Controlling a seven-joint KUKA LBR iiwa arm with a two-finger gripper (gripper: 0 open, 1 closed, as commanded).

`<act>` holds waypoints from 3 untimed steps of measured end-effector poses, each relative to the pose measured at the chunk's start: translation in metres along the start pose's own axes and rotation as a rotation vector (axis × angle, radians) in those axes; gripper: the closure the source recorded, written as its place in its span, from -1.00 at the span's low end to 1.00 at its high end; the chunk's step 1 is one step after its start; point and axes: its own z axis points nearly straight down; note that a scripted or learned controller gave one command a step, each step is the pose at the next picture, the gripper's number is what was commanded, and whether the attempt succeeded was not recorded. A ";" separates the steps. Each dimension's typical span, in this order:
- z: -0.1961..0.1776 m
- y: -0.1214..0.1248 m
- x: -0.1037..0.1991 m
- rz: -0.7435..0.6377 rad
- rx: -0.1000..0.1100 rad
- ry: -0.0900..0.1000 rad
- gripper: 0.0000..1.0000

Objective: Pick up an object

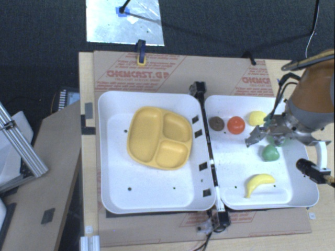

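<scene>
The arm reaches in over the right bin point(293, 197), and its gripper point(268, 136) hangs low just above the green object point(270, 152), which lies in the right bin's middle, toward its right side. Whether the fingers stand apart or together cannot be told from this slant; the metal parts blur into the bin's white floor. Nothing is seen clamped between them.

Taking the green object as landmark: a lemon point(256, 118) lies just behind it to the left, a tomato point(236, 124) further left of that, and a brown round thing point(216, 123) beyond the tomato near the divider. A banana point(258, 183) lies in front of the green object, well apart. The left bin point(112, 187) holds a yellow divided plate point(159, 137).

The step in hand looks like the approach: the gripper is lining up on the green object, not yet lifting. The next move likely calls for a straight drop so the fingers straddle it, a firm close, then a clean rise. The object is small and rounded, so it may squirt sideways if the fingers land off-centre.
</scene>
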 end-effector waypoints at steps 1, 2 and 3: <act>-0.007 0.003 0.000 -0.003 -0.013 -0.002 -1.00; 0.048 -0.002 0.009 0.000 -0.010 -0.001 -1.00; 0.096 -0.001 0.010 0.000 -0.011 -0.001 -1.00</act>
